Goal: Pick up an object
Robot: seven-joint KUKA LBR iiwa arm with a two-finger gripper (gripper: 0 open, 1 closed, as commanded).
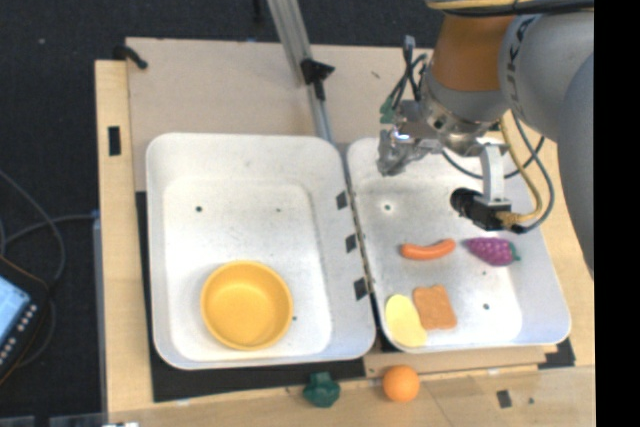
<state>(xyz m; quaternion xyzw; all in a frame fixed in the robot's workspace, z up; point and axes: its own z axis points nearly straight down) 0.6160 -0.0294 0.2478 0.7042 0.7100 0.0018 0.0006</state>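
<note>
Orange ball point(400, 383) and green toy point(321, 390) lie nearest, outside the bins. Right bin point(540, 315) holds yellow slice point(403, 320), toast point(435, 307), sausage point(428, 250), purple grapes point(491, 250); farther, gripper point(392, 158) hovers, its grip state unreadable.

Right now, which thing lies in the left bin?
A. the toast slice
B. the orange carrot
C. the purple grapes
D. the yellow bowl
D: the yellow bowl sits in the left bin, near its front edge, while the purple grapes, the orange carrot and the toast slice all lie in the right bin.
</note>
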